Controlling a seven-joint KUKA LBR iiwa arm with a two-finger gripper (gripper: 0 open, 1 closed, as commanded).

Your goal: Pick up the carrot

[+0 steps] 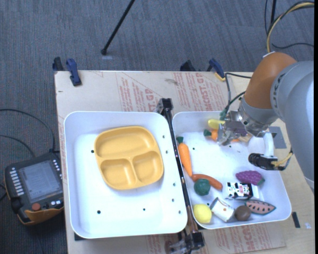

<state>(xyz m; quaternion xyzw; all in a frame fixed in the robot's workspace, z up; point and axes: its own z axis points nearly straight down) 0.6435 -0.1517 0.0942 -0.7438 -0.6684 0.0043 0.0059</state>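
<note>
An orange carrot (184, 158) with a green top lies along the left wall of the right bin (275, 168), pointing toward the front. A second long orange piece (208, 180) lies just in front of it, next to a green round item (202, 186). My gripper (229, 133) is low in the back of the right bin, to the right of and behind the carrot and apart from it. A small orange and green item (212, 135) and a yellow item (215, 123) sit right by the gripper; whether it touches them is unclear.
The right bin also holds purple grapes (249, 177), a black-and-white carton (238, 190), a watermelon slice (261, 207), a lemon (202, 213), a white cup (222, 209) and a brown item (243, 212). A yellow divided plate (130, 156) sits in the left bin (79, 194).
</note>
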